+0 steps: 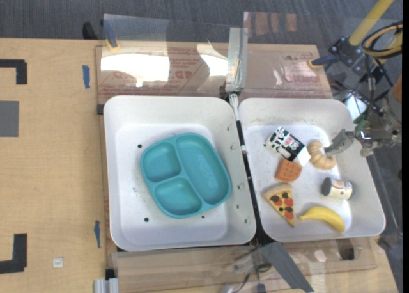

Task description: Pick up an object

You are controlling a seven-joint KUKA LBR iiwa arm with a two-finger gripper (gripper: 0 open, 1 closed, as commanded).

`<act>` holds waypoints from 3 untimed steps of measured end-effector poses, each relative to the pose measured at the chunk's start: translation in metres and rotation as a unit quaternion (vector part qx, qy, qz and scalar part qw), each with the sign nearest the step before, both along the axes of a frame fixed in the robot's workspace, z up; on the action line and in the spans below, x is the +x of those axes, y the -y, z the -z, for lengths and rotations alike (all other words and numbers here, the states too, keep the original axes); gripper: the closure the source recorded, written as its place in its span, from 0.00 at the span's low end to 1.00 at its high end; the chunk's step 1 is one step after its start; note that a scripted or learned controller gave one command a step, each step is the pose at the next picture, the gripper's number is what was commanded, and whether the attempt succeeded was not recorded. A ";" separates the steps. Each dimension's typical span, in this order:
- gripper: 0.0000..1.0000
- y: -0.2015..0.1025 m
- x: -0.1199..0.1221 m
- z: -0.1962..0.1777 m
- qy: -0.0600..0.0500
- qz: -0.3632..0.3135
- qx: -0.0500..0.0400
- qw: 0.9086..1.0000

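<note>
Croissant [321, 155], pale and curled, lies at two o'clock in the right bin [374, 221], where your gripper [337, 144] reaches in from three o'clock, touching its edge; whether the pincer is released or clenched cannot be told. Banana [323, 216] waits at five o'clock.

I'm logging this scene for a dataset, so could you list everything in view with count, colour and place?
left bin: one, white, left half of bench
divided plate: one, teal, in left bin
right bin: one, white, beside left bin
carton: one, black and white, right bin, upper left
croissant: one, tan, at gripper
waffle: one, orange, middle
pizza slice: one, yellow-red, lower left
banana: one, yellow, lower edge
cup: one, white, tipped over
gripper: one, grey, over right bin
</note>
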State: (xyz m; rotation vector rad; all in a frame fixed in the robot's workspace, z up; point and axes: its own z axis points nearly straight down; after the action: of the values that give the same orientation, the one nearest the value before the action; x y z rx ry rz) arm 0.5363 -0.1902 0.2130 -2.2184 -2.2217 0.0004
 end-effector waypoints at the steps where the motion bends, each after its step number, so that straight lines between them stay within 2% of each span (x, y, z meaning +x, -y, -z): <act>1: 0.00 -0.055 0.085 -0.031 0.004 -0.004 0.000 1.000; 2: 0.00 -0.096 0.077 0.105 -0.006 -0.002 0.001 1.000; 3: 1.00 -0.094 0.082 0.087 0.002 -0.001 -0.001 1.000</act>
State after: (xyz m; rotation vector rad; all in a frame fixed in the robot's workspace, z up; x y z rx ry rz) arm 0.6179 -0.0962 0.1258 -2.2183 -2.2270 -0.0024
